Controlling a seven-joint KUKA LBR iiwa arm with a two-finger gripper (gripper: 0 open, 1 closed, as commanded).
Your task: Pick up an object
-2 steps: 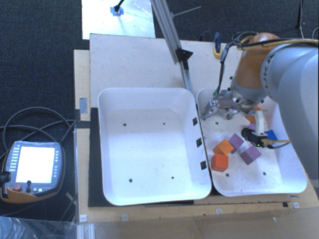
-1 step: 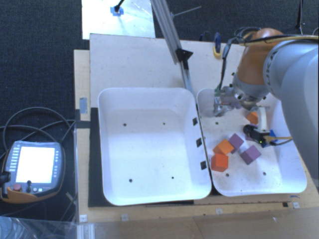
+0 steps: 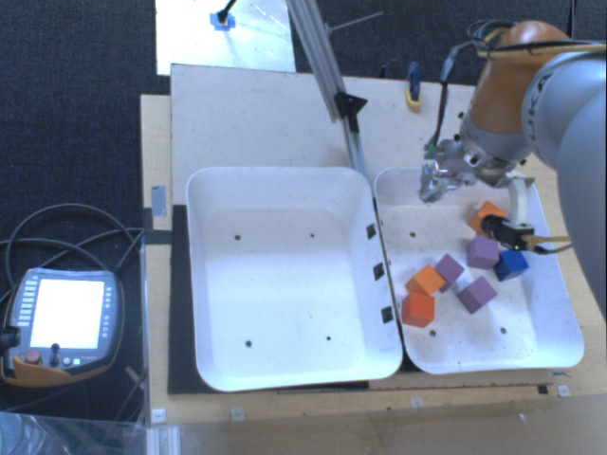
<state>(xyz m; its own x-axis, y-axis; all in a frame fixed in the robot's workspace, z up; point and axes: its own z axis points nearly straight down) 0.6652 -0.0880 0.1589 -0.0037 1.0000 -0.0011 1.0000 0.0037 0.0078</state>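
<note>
- The gripper (image 3: 432, 186) hangs over the upper left corner of the right bin (image 3: 536, 335), in the upper right part of the frame; whether it is spread or clenched cannot be told from this angle
- The grey arm (image 3: 574, 112) reaches in from the right edge, its orange band (image 3: 503, 79) just above the wrist
- The task's things are seven small blocks, all on the floor of the right bin, below and to the right of the gripper and apart from it
- A half-hidden orange block (image 3: 487, 213) lies highest, near the bin's right wall
- Below it sits the upper purple cube (image 3: 482, 252), with a blue cube (image 3: 511, 266) just beside it on the right
- Toward the bin's centre, the middle purple cube (image 3: 449, 269) touches an orange cube (image 3: 426, 280) on its lower left
- A red-orange cube (image 3: 417, 309) lies just below the orange cube, close to the bin's left wall
- The lower purple cube (image 3: 475, 294) lies to the right of that pair, tilted
- The left bin (image 3: 285, 282) fills the middle of the frame, its rim meeting the right bin's
- A teach pendant (image 3: 62, 325) with a pale screen rests at the lower left, off the bench
- A slanted metal pole (image 3: 318, 45) crosses the top centre
</note>
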